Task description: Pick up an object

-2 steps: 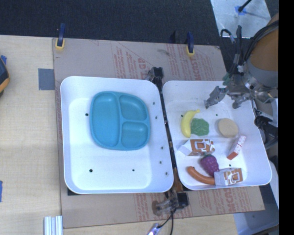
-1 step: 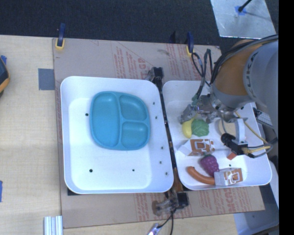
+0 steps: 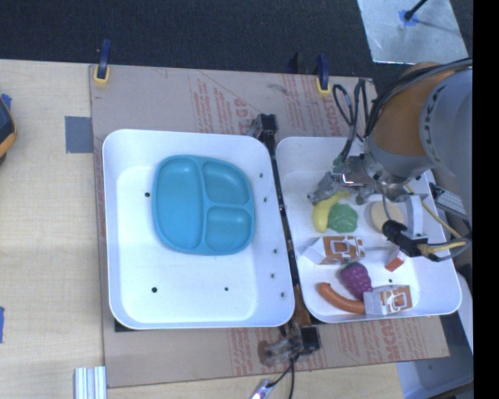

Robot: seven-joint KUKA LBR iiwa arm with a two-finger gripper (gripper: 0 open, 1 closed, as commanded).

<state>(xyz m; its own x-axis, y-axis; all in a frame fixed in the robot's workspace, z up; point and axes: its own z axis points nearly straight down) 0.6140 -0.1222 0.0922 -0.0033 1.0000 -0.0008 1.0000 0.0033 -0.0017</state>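
Yellow and green toy food, a banana (image 3: 323,214) and a leafy piece (image 3: 343,218), lie just below the hand (image 3: 343,183), which hangs low over the right bin (image 3: 303,160); whether it is apart or together I cannot tell. The risk is crowding: those two touch, and a small printed carton (image 3: 342,248), a purple piece (image 3: 355,278), a sausage (image 3: 339,298) and a second carton (image 3: 393,299) sit nearer the camera, so a descent could land on a seam and nudge pieces aside, or bump the bin wall. Away to the hand's far side, the left bin (image 3: 125,223) holds a blue divided plate (image 3: 204,204). Both bins rest on cardboard (image 3: 183,98) clamped to the pale wooden surface (image 3: 33,248); dark carpet (image 3: 191,15) lies beyond.
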